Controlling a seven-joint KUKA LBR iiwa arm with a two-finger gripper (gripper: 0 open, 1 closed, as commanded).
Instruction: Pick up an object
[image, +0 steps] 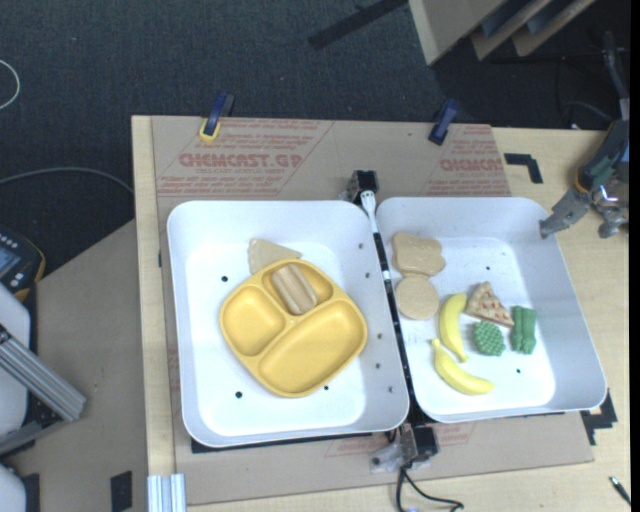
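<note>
The right bin (560, 290) holds several toy foods: a tan bread piece (418, 254), a round tan biscuit (417, 297), two yellow bananas (453, 325) (462, 374), a pizza slice (490, 303), a green broccoli (488, 341) and a green pickle (523, 330). My gripper (580, 226) hangs at the bin's far right corner, above the rim and well to the right of the food. It is open with nothing between its fingers (555, 220).
The left bin (190, 300) carries a yellow divided plate (292, 330) with a brown sausage (293, 288) in one compartment and a tan slice (266, 253) tucked under its far edge. Clamps (213, 118) (443, 120) sit on the cardboard's back edge.
</note>
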